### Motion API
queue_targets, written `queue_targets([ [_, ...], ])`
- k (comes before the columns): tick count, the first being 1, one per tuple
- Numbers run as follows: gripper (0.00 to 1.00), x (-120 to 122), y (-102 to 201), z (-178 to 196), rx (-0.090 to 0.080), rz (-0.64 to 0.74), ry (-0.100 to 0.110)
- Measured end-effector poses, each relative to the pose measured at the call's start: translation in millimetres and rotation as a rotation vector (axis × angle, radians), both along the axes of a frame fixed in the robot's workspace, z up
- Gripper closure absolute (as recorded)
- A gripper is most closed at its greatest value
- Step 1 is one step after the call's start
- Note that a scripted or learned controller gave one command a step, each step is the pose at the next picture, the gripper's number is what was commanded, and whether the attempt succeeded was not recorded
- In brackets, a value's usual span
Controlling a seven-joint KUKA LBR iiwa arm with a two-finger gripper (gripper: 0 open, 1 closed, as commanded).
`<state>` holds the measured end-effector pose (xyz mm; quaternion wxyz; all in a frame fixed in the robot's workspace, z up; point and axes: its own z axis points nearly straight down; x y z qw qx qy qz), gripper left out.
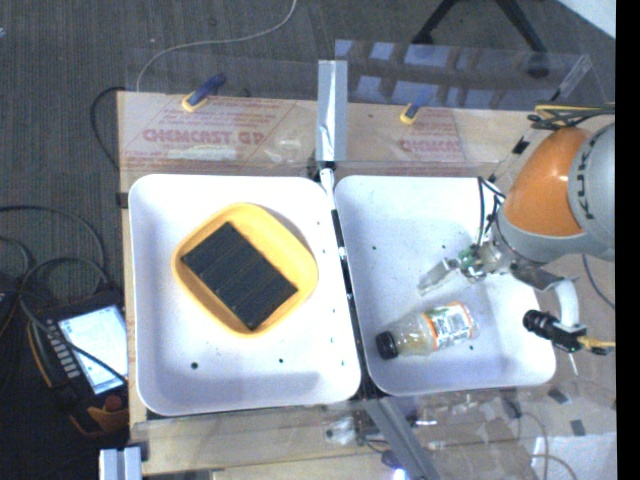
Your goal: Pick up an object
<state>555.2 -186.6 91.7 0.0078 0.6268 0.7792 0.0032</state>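
- The surface (150,158) under the bins is a pale brown board, and faded red lettering shows on it behind the left bin; it looks like "CHEMCAST GP" but is too washed out to read with certainty.
- A second patch of red lettering lies behind the right bin and is too blurred to read.
- The left bin (160,368) holds a yellow dish (290,243) with rounded corners, and a dark ribbed rectangular pad (240,275) lies inside it, turned at a slant.
- The right bin (400,218) holds a small bottle (430,332) lying on its side near the front wall, with its black cap (386,344) pointing toward the left bin.
- The bottle carries an orange and white label; the print on it is too small to read.
- The arm (560,198) enters from the right, its orange band above the right bin's far right side.
- The end effector (440,273) hangs low over the middle of the right bin, above and behind the bottle and apart from it.
- Its pale fingers point left; whether they are spread or closed cannot be told, and nothing shows between them.
- A clear upright divider (330,108) stands behind the seam of the two bins.
- Two yellow and blue clamps (203,92) sit on the board's back edge.
- A small lit screen device (90,343) lies on the floor left of the surface.
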Motion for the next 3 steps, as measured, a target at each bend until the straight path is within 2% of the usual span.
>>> queue_targets([
  [1,0.00,-64.1,25.8,0.7,-0.004,0.118,-0.003],
  [2,0.00,-64.6,-8.1,0.3,0.007,-0.208,-0.002],
  [3,0.00,-71.3,54.4,37.0,0.006,-0.067,0.017],
])
